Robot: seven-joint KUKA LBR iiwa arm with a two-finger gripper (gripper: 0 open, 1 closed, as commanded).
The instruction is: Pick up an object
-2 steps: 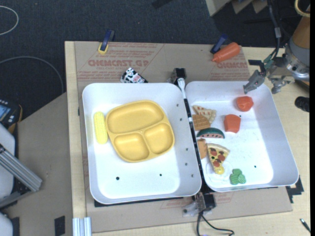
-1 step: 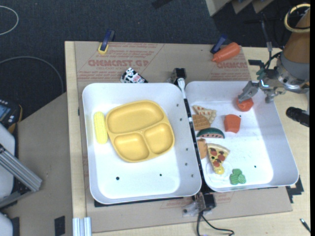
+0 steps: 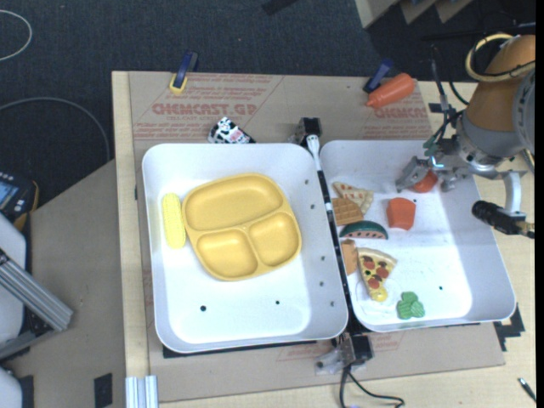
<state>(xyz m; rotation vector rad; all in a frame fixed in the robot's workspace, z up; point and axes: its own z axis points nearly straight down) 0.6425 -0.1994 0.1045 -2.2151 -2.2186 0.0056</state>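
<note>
In the right bin's [image 3: 476, 308] upper part: small orange-red piece [image 3: 427, 182] under gripper [image 3: 422, 177] | fingers spread, possibly straddling it, nothing lifted | step: grasp approach | next: close, raise | nearby: red block [image 3: 401, 212], watermelon slice [image 3: 364, 229].

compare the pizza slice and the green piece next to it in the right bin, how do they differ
The pizza slice is a yellow wedge with red spots; the green piece is one solid green, lumpy and rounded. The pizza slice is the larger and longer of the two. The pizza slice lies nearer the divider between the bins, the green piece nearer the front rim. Both rest loose on the floor of the right bin, away from the gripper.
</note>
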